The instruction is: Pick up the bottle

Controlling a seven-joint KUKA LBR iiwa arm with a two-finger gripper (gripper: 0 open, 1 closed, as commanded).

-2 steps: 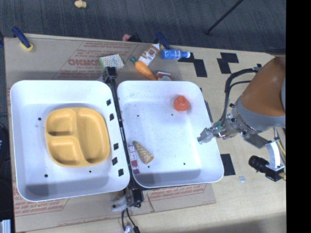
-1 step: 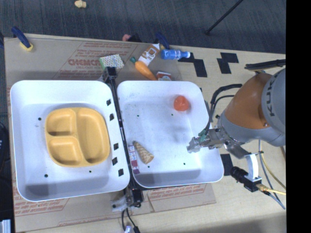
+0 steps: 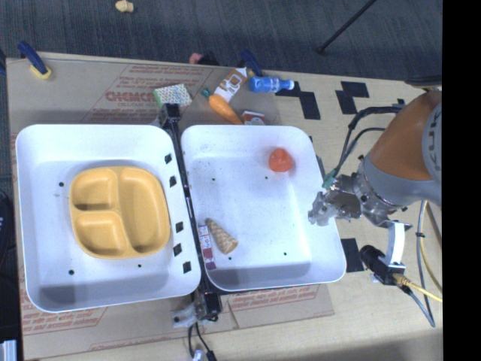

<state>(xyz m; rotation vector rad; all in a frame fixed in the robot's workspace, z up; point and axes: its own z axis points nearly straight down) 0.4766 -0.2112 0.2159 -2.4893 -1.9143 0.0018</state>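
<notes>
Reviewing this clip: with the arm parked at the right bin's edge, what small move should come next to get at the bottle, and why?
Probably swing the gripper toward the bench's far edge. The blue bottle lies on its side outside both bins, beyond the right bin, beside an orange carrot-like toy. The gripper sits at that bin's right rim, well short of it.

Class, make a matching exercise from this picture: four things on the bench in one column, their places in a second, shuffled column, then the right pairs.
Things
1. yellow divided plastic plate
2. small red round ball
3. tan waffle ice-cream cone toy
4. blue plastic bottle lying on its side

Places
A. outside both bins, on the bench behind the right bin
B. in the left white bin
C. far right part of the right white bin
D. near left part of the right white bin

Pairs: 1-B, 2-C, 3-D, 4-A
</notes>
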